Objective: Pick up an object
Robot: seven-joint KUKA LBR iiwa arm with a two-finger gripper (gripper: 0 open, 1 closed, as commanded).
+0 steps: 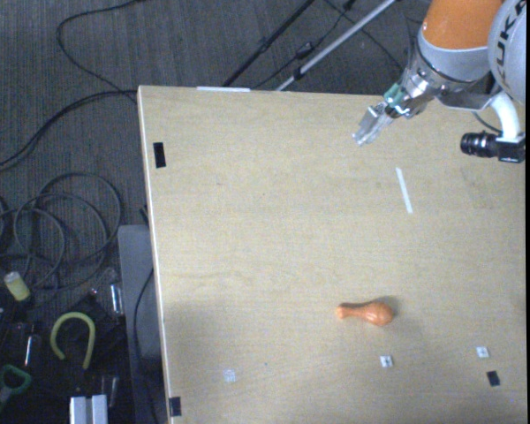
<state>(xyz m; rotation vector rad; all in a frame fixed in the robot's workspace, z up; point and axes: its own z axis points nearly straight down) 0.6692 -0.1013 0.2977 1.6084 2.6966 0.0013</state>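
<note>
The pale wooden bench top (274, 237) spans most of the camera view, and the arm (468, 16) (grey, orange-banded) leans in at the upper right. Its gripper (371, 129) hangs over the far edge, tips translucent and blurred; whether they are parted or closed I cannot tell, though nothing seems to sit between them. The orange object (367, 313), pear-shaped, lies well apart toward the near side. Being rounded and tapered, it could roll or squirt away if pinched off-centre.

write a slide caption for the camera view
KUKA arm's gripper poised over the wooden bench, well apart from the orange pear-shaped object nearer the front.
</note>
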